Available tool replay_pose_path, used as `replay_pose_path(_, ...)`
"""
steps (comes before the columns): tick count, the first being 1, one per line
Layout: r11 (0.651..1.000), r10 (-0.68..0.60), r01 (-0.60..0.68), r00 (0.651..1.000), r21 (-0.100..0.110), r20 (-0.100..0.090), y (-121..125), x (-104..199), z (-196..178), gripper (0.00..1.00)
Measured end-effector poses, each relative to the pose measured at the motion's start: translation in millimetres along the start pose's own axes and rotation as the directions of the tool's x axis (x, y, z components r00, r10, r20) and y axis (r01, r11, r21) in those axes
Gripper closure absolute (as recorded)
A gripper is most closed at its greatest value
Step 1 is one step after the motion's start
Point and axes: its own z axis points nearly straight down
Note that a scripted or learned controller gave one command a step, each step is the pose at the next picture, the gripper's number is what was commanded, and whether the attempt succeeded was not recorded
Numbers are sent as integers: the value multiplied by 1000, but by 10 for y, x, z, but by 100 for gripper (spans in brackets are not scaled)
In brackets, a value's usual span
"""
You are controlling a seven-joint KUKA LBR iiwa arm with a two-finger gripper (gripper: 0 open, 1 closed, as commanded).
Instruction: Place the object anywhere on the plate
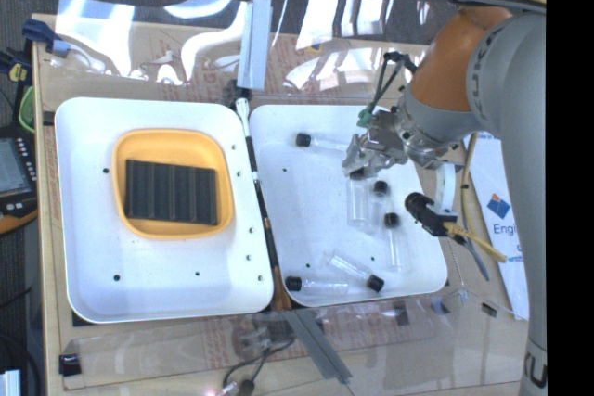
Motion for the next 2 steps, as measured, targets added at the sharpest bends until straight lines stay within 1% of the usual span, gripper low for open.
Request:
replay_pose_path(1, 999, -49, 49, 999, 3, 1, -178, 900, 128, 100)
replay_pose_path(2, 989, -148, 148, 989, 5, 0, -307, 1393, 132, 100)
